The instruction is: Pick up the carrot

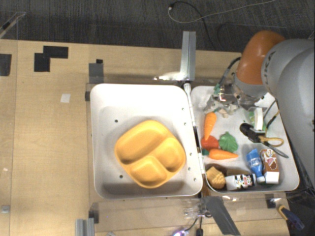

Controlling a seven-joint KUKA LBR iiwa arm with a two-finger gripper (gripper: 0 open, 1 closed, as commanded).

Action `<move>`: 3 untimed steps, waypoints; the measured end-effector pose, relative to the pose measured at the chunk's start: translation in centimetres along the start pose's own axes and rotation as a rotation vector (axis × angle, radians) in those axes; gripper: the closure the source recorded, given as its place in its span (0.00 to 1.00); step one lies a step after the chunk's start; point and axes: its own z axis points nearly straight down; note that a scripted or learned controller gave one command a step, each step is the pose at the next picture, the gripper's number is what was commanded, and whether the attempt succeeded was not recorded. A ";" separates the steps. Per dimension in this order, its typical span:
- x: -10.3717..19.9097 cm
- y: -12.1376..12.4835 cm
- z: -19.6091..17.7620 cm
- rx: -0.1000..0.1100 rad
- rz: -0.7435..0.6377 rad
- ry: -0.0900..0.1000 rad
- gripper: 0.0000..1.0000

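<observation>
We can't tell the gripper's [222, 101] state up in the right bin [290, 178]. The carrot [209, 123] sits just below it, touching a red toy [209, 142] (second carrot [222, 155] nearby), so we'd risk grabbing the wrong thing.

Two white bins [98, 146] [290, 178] — two carrots [209, 124] [222, 155] — one yellow divided tray [150, 153], one gripper [222, 102].
</observation>
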 end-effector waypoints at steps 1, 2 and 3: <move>0.8 -1.1 0.0 -0.001 0.112 0.001 0.00; 0.9 -4.6 -3.1 0.005 0.187 0.002 0.00; -0.6 -2.0 0.0 0.001 0.286 0.001 0.00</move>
